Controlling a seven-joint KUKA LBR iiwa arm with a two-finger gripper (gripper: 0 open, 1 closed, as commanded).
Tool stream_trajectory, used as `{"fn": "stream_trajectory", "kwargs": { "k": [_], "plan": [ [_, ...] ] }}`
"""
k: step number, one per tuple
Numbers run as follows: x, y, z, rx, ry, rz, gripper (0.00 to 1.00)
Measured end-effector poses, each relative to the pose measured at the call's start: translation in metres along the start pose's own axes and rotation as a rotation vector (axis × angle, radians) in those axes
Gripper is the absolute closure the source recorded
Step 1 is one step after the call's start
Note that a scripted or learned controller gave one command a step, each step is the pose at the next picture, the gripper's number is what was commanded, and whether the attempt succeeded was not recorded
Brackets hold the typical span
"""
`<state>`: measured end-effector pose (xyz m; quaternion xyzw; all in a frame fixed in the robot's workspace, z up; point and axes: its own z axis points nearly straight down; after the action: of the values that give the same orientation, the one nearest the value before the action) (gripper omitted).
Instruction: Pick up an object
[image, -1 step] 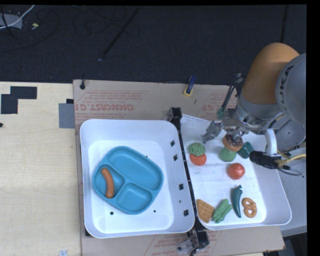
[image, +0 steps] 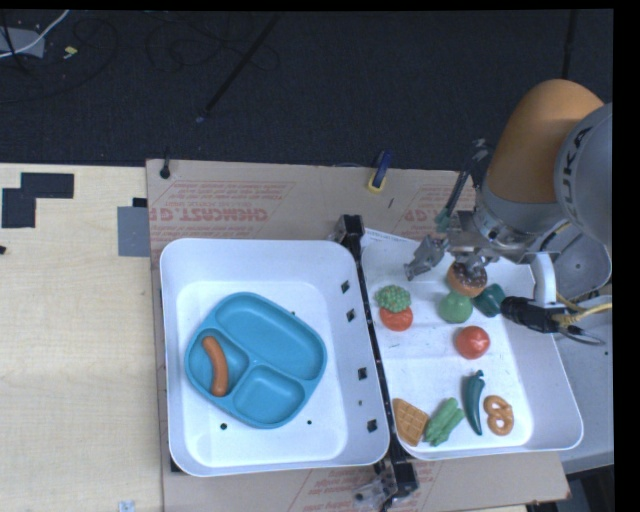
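Jaws (image: 466, 262) low over far end of right bin (image: 560, 420), grip state unclear, small brown round toy (image: 466, 278) directly beneath, green ball (image: 456, 308) just nearer.

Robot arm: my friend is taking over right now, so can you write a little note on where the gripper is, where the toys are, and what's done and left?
Gripper: low at the back of the right bin, over a brown toy; grip can't be judged.
Nearby: green ball, teal piece, tomato.
Front of the bin: pretzel, dark pepper.
Left bin: blue plate with a sausage.
Done: nothing visibly lifted.
Left: grasp a toy, raise it.
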<state>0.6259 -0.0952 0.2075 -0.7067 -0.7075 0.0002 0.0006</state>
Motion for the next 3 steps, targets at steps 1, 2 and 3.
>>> {"fn": "stream_trajectory", "kwargs": {
  "k": [1,2,3],
  "plan": [
    [0.005,-0.004,0.045,0.006,0.001,0.001,0.00],
    [0.014,-0.004,0.106,0.003,0.001,-0.001,0.00],
    [0.014,-0.003,0.118,-0.001,0.000,0.001,0.00]
  ]
}}
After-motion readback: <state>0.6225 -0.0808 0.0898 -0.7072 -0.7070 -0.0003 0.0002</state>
